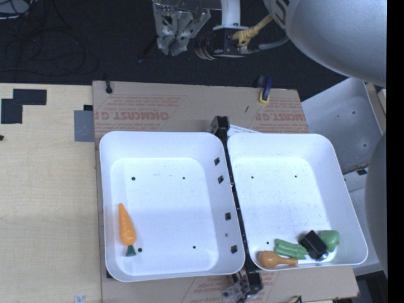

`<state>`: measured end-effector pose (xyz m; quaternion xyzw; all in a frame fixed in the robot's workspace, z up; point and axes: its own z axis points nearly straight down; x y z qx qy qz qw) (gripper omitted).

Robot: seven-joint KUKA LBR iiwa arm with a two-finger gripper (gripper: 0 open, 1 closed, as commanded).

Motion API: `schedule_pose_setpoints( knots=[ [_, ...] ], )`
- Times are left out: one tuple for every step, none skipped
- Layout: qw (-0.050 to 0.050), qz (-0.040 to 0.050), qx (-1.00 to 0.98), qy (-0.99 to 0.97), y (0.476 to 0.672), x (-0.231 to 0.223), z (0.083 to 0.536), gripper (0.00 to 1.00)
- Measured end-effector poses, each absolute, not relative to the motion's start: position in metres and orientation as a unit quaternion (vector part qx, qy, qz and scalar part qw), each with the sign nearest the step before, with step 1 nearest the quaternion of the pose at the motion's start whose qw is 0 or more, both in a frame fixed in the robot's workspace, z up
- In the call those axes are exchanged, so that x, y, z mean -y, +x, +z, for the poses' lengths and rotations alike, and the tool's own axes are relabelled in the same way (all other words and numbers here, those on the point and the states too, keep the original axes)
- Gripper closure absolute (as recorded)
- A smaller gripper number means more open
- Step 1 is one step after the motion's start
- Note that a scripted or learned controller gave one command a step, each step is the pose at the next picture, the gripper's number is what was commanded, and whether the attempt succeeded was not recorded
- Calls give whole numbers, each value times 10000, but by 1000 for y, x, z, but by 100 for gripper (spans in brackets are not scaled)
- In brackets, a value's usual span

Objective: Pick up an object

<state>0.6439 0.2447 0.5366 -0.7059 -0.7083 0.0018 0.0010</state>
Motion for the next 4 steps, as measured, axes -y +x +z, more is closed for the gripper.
schedule_pose_setpoints(
  knots=[
    [18, 52, 7048, -7094, 644, -166, 489, 100],
    [19, 37, 7077, -7065, 644, -170, 502, 100],
    [14, 13, 7095, -7047, 643, -248, 496, 100],
    [28, 66, 7055, -7087, 643, -189, 399, 100]
  ],
)
